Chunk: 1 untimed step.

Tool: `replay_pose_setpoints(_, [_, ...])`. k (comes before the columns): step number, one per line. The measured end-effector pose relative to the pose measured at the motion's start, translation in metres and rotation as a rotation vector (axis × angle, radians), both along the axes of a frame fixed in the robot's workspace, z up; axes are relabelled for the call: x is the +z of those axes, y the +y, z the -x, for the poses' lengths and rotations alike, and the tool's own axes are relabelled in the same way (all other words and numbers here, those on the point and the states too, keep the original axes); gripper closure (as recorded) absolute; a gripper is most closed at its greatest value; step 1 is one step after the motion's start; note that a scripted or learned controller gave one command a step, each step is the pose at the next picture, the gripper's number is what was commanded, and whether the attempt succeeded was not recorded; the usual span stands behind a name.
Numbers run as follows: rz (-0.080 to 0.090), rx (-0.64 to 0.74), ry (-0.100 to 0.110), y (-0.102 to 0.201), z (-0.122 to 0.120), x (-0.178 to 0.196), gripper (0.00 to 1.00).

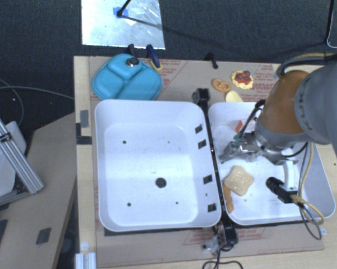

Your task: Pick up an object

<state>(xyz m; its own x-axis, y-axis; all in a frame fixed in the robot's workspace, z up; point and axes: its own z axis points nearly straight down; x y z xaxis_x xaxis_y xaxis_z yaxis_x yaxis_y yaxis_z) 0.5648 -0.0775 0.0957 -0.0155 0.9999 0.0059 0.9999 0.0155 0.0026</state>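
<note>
The arm is down inside the right bin (pixel 325 200), its gripper (pixel 235 150) low near the bin's left wall, just above a tan, cracker-like toy biscuit (pixel 238 180). Can't tell whether the gripper is apart or together; the wrist covers too much of it, and nothing shows between its tips.

This looks like the approach step: reaching for something, nothing lifted yet. The biscuit lies flat on the bin floor, just beside the gripper on the near side. It's roughly square and sits turned like a diamond, one corner toward the bin's near edge, so there is no strong long axis. A thin orange strip (pixel 228 199) lies touching or just beside it, running lengthwise toward the near edge. A small red piece (pixel 238 126) sits farther back in the same bin.

Next move, as I read it: shift slightly toward the near edge, centre over the biscuit, drop and close across two opposite flat sides.

The left bin (pixel 110 122) has a dark spot (pixel 160 182) on its floor. A blue divided tray (pixel 127 78) rests on the tabletop (pixel 185 72) behind it.
</note>
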Motion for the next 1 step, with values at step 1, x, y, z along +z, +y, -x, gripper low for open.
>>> replay_pose_setpoints(1, [0.006,-0.012,-0.001,-0.0094,0.0005,0.0106,1.0])
